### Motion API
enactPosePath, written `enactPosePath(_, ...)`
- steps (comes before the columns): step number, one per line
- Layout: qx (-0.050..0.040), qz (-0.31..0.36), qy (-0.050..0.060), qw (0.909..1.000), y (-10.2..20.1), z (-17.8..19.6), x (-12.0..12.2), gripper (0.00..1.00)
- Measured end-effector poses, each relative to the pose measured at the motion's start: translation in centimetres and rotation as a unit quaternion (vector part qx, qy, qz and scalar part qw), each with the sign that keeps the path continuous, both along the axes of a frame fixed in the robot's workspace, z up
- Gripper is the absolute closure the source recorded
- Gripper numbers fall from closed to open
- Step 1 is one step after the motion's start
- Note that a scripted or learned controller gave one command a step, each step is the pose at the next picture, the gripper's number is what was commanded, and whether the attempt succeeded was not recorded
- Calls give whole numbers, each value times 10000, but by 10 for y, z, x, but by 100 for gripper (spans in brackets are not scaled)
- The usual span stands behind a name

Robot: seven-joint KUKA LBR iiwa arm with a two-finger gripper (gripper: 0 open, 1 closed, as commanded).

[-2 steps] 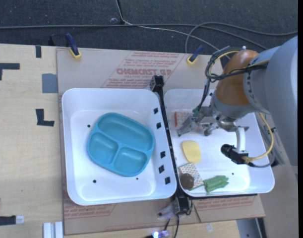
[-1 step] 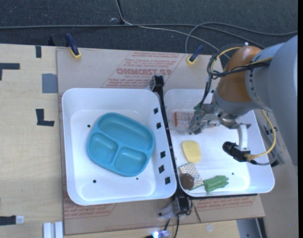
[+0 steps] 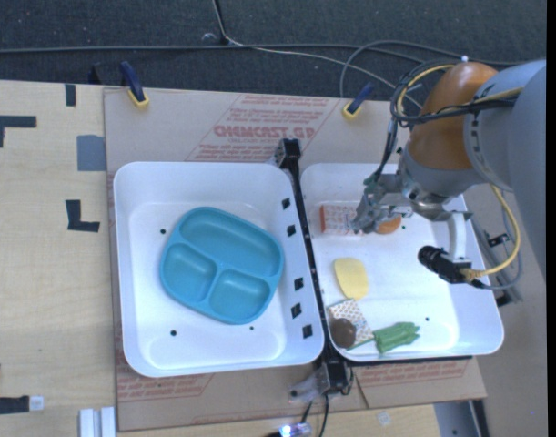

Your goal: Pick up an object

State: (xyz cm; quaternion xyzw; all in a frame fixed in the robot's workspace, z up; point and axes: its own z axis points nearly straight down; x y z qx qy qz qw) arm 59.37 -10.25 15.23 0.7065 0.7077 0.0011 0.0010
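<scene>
The hand (image 3: 373, 215) is seen lowered into the upper part of the right bin (image 3: 441, 330), at the end of the grey arm (image 3: 496, 121) with its orange band, which reaches in from the right. Whether the hand is open or closed cannot be told, since its tip is dark and blurred against the bin floor. Just to its right, touching or nearly touching it, an orange rounded object (image 3: 388, 225) is seen, small and partly hidden by the hand. Just to the left of the hand, a small reddish-striped packet (image 3: 335, 218) lies flat on the white floor.

Lower in the same bin, near its middle, a pale yellow piece (image 3: 351, 278) is seen, flat and rounded like a soft block. At the bin's lower edge, a brown patterned item (image 3: 344, 321) with a dark round end is placed beside a green object (image 3: 396, 336), elongated and slightly bent; the two are close together, possibly touching.

The left bin (image 3: 141, 335) is separated from the right one by a black divider strip. In it a light blue plate (image 3: 222, 263) with three compartments is laid, tilted diagonally, well apart from the hand.

Both bins are carried on a cardboard sheet (image 3: 250, 126) with red print, clamped at its top edge to the wooden tabletop (image 3: 41, 271). Cables are looped around the arm.
</scene>
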Motion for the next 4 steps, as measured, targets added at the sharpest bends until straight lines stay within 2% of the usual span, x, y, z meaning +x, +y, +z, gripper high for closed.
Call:
enactPosePath(1, -5, -2, -13, 10000, 0, 64, 0, 100)
enactPosePath(2, 0, -3, 17, 10000, 1, 61, 0, 100)
enactPosePath(4, 7, 21, 31, 10000, 106, 45, -27, 100)
